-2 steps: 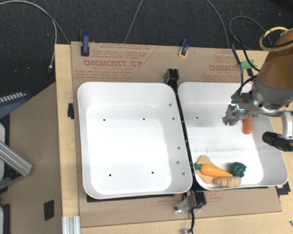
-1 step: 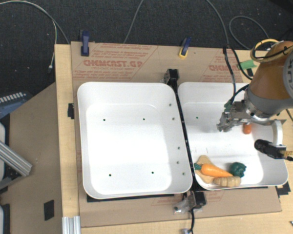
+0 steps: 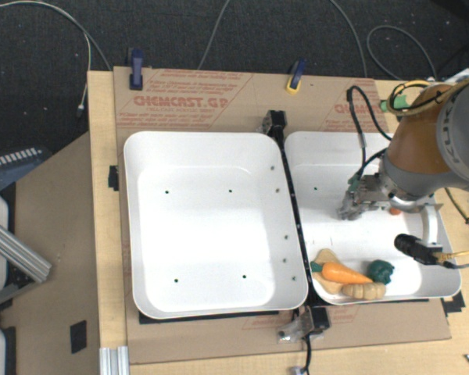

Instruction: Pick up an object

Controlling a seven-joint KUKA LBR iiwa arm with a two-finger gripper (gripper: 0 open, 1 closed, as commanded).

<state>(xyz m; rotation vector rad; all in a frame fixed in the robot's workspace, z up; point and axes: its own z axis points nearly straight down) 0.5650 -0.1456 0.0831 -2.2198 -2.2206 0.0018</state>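
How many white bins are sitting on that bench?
2. The left bin takes up the bench's middle; the right bin sits against it, under the arm, with an orange carrot and other small items in its near corner.

Place: robotics lab bench
Evidence: cardboard-covered bench (image 3: 180, 96), clamps (image 3: 135, 69), loose cables (image 3: 55, 18), twin white bins (image 3: 211, 143), aluminium framing (image 3: 16, 252)
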